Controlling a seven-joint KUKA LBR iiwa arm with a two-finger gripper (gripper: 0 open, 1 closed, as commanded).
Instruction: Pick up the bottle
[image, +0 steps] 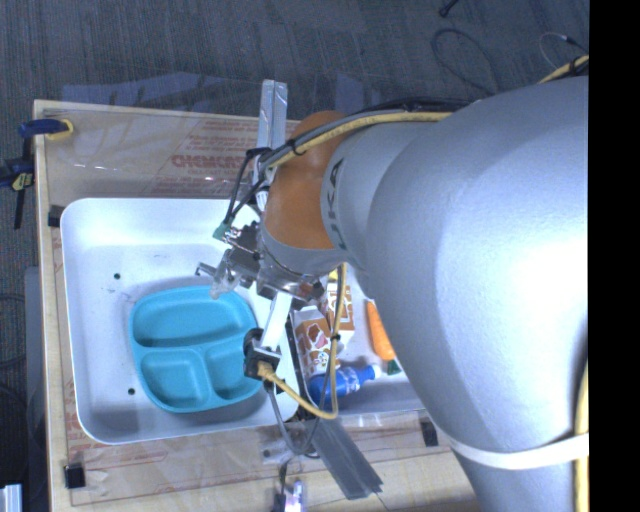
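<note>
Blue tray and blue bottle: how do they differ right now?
The tray lies flat in the left bin, in plain sight; the bottle lies on its side in the right bin, partly hidden behind the arm. The tray is light blue, broad and split into compartments; the bottle is darker blue, narrow and much smaller. Both are blue.

Even, diffuse overhead light, soft shadows inside the white bin (85, 300), slightly grainy, mild softness.
</note>
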